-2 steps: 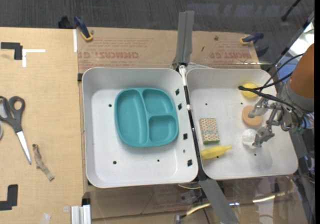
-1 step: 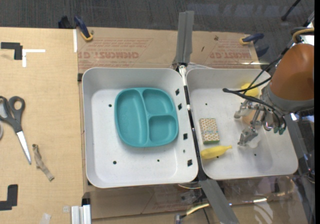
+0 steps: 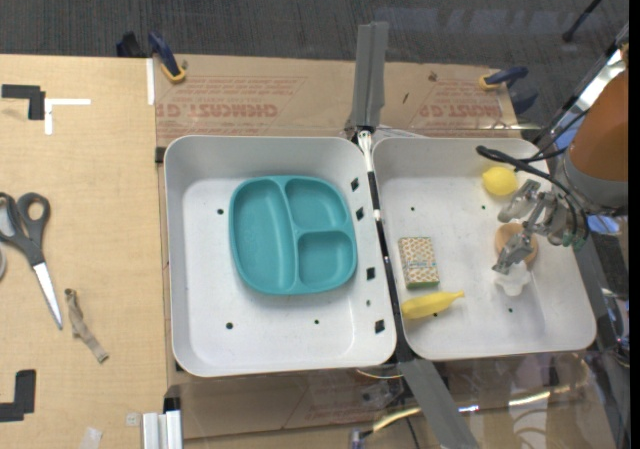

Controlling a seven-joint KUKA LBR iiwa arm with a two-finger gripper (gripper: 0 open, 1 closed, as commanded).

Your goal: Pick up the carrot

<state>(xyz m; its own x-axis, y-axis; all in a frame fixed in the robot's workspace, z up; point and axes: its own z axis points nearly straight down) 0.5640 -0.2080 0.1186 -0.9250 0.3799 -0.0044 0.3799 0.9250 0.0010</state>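
In the right bin [image 3: 470, 337], a small pale orange thing, which looks like the carrot [image 3: 509, 234], lies near the right wall. The arm comes in from the right, and my gripper [image 3: 516, 231] hangs right over it. One metal finger [image 3: 521, 203] stands on its far side and the other on its near side, spread apart. The gripper is open, and its body hides much of the orange piece. I cannot tell whether the fingers touch it.
The right bin also holds a yellow lemon [image 3: 498, 180] at the back, a small patterned box [image 3: 419, 261], a yellow banana [image 3: 432, 304] and a small white object [image 3: 513, 283] just in front of the gripper. A teal divided plate [image 3: 294, 234] sits in the left bin [image 3: 190, 267]. Scissors [image 3: 34, 242] lie on the bench at the left.
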